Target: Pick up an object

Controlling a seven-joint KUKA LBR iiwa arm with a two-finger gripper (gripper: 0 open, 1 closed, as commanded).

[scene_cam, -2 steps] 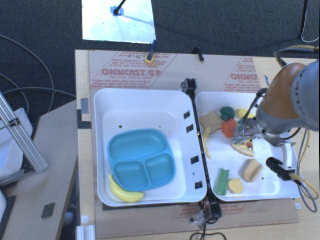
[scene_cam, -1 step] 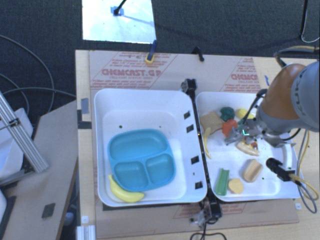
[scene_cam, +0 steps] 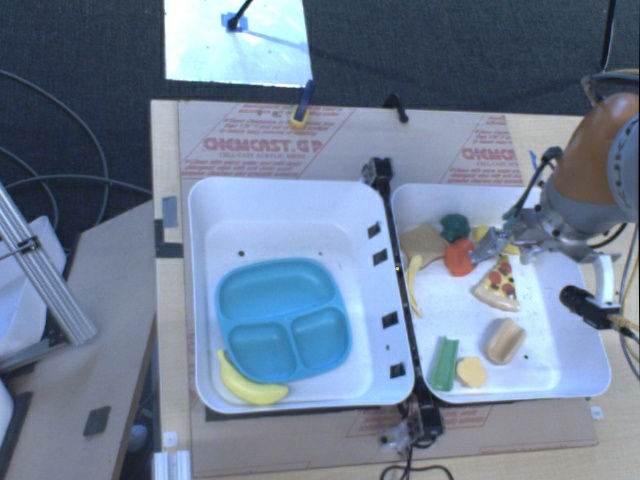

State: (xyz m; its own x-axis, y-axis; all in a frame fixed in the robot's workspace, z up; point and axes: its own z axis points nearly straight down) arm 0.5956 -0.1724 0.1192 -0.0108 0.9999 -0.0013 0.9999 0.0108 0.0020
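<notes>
My gripper [scene_cam: 497,246] hangs low in the right bin [scene_cam: 590,368], coming in from the right under the grey arm with its orange band [scene_cam: 590,153]. It sits just right of a red-orange round piece [scene_cam: 459,259] and over the top end of a pizza slice [scene_cam: 497,287]. A small yellow piece [scene_cam: 482,233] lies right beside it. Nothing can be seen held in it.
The right bin also holds a green piece [scene_cam: 455,224], a tan slab [scene_cam: 424,240], a thin yellow strip [scene_cam: 413,283], a bread roll [scene_cam: 505,341], a green stick [scene_cam: 443,362] and a yellow disc [scene_cam: 471,372]. The left bin [scene_cam: 200,218] holds a blue divided plate [scene_cam: 283,318] and a banana [scene_cam: 250,386].
</notes>
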